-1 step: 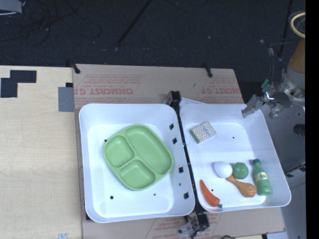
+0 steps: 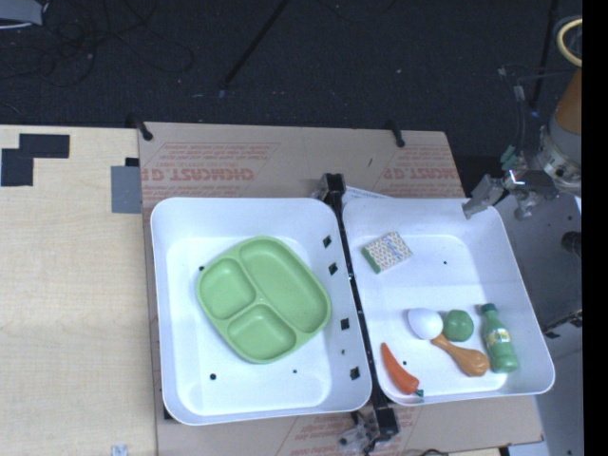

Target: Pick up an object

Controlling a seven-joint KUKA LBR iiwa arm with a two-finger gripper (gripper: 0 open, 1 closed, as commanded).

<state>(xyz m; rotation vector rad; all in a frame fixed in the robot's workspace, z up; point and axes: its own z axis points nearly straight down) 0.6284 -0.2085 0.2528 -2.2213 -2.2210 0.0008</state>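
Note:
The right bin (image 2: 513, 274) holds several small objects. A speckled pale block (image 2: 387, 252) lies near its back left. Toward the front sit a white egg (image 2: 425, 324), a green ball (image 2: 458, 325), a tan drumstick (image 2: 463, 355), a green bottle (image 2: 498, 338) and an orange-red carrot (image 2: 400, 370). My gripper (image 2: 494, 194) hangs at the right bin's far right corner, above the rim and well away from every object. Nothing shows in its grasp.
A green divided plate (image 2: 263, 298) lies in the left bin (image 2: 180, 255). A black divider (image 2: 344, 293) runs between the bins. Cardboard (image 2: 285, 164) lies under both, with pale bench (image 2: 66, 302) to the left.

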